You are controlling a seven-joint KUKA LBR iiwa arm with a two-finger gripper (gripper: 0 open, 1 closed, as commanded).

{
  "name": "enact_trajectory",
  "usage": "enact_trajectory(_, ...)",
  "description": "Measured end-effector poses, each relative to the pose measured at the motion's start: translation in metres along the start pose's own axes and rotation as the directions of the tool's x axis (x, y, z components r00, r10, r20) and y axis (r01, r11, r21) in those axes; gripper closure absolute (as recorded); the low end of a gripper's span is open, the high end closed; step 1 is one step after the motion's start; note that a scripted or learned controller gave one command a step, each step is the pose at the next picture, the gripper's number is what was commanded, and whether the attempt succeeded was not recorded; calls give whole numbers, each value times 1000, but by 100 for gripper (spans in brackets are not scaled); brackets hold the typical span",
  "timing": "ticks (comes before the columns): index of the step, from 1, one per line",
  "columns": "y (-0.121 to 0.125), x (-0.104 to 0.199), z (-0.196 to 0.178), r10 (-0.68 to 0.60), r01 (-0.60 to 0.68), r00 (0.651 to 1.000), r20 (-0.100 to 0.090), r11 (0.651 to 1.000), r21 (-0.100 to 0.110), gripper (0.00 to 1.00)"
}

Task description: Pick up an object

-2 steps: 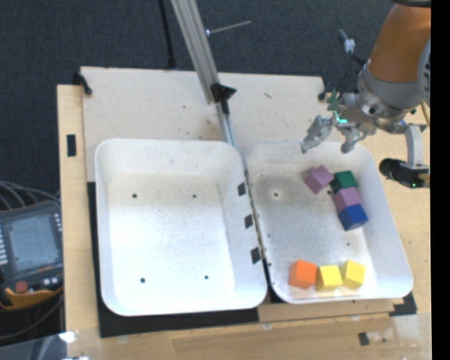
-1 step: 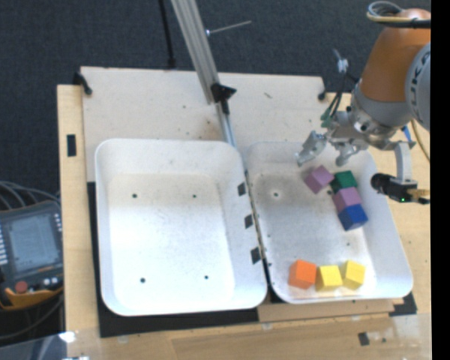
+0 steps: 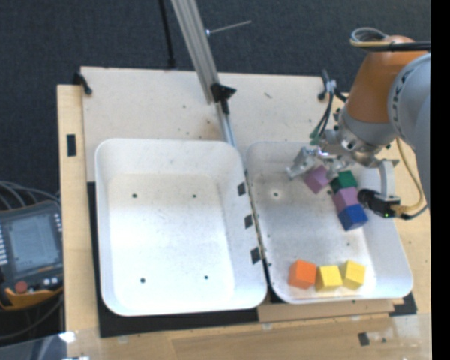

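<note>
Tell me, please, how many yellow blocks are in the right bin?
2. One yellow block and a second yellow block sit side by side at the near edge of the right bin, right of the orange block. The arm may hide others.

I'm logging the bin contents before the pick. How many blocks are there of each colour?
Purple blocks: 2
Green block: 1
Blue block: 1
Orange block: 1
Yellow blocks: 2
Total: 7, all in the right bin. One purple block sits right by the gripper.
</note>
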State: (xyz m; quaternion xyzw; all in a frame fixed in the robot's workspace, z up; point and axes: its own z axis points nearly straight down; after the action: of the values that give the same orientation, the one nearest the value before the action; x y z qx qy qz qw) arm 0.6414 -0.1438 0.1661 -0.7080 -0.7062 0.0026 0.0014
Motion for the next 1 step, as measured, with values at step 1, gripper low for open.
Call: enact_trajectory(1, 9, -2, 38, 2, -2, 1000, 4, 1000, -22, 0)
